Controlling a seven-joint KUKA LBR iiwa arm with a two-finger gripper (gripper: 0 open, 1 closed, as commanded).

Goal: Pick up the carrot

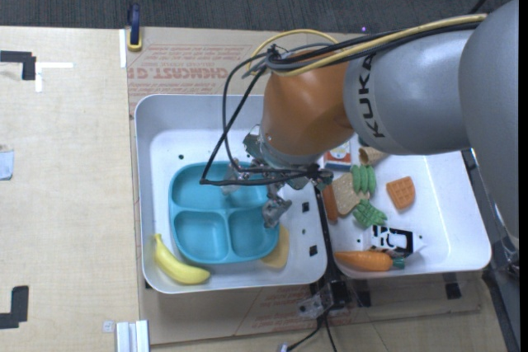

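Grey and orange, the arm (412, 86) looms closest to the lens, reaching in across both bins. Far from its tip, the carrot (364, 260) lies flat near the front edge of the right bin (462, 251), just beside a black-and-white block (391, 238). Over the left bin (148, 177), the gripper (275, 210) hangs above a blue divided tray (198, 222); whether it is wide or narrow cannot be told, and nothing shows in its grasp. Beside the tray's front corner lies a banana (177, 265).

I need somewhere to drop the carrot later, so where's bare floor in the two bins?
Left bin: bare strip behind the blue tray. Right bin: bare patch right of the waffle. Crowded near the divider: bread, green toys, carrot.
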